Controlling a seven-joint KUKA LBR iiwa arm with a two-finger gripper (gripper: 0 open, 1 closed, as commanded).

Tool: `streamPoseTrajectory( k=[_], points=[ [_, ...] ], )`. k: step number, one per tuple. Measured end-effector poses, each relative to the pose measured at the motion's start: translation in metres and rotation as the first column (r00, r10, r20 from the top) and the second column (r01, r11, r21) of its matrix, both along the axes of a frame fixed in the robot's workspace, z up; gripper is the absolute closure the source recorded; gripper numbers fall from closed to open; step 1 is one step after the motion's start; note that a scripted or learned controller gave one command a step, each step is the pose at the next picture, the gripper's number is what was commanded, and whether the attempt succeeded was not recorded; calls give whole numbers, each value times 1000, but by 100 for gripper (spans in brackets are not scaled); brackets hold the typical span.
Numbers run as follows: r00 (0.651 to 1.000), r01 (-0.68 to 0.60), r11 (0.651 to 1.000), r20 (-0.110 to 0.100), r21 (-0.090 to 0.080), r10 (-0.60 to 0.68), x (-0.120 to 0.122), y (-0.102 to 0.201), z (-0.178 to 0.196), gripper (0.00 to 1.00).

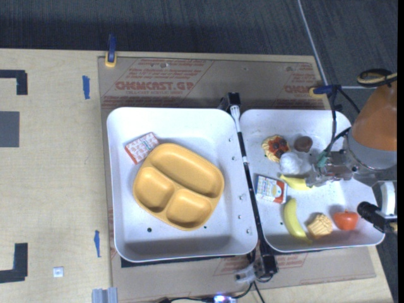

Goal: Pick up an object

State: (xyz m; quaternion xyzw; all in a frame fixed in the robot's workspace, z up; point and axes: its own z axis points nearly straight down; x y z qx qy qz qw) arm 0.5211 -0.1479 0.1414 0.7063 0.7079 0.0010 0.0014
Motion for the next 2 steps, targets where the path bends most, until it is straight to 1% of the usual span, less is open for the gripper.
streamPoseTrajectory(
  k=[1,2],
  points=[
    [1000,1,1000,0,0,-1,0,-1,0,0],
    [1000,1,1000,1,1,-1,-40,26,-55,0]
  ],
)
